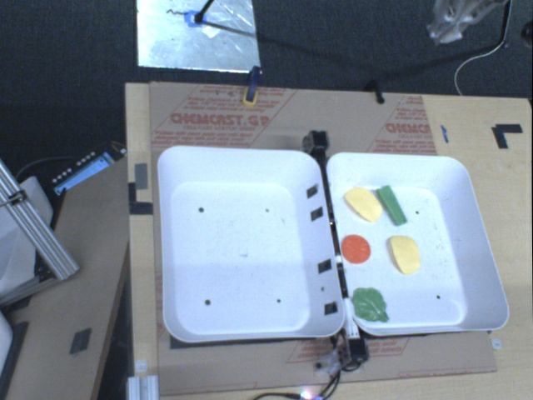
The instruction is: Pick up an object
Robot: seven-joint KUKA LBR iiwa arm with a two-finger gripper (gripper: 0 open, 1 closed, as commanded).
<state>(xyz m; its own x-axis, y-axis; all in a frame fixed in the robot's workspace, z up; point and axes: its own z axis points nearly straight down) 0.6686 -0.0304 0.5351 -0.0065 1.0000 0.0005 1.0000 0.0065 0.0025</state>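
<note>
Cardboard is covering the bench under two white bins [241, 173], and my gripper [456, 15] is hanging high at the far right corner, too blurred to read, leaving the right-hand bin's yellow pieces [363, 204], green stick [391, 205], orange disc [356, 249] and green lump [370, 304] unobstructed for picking.

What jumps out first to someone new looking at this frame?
The coloured pieces clustered in the right bin: two yellow pieces, a green stick, an orange-red disc and a green leafy piece at its near-left corner. The gripper sits blurred at top right, away from the bins.
</note>
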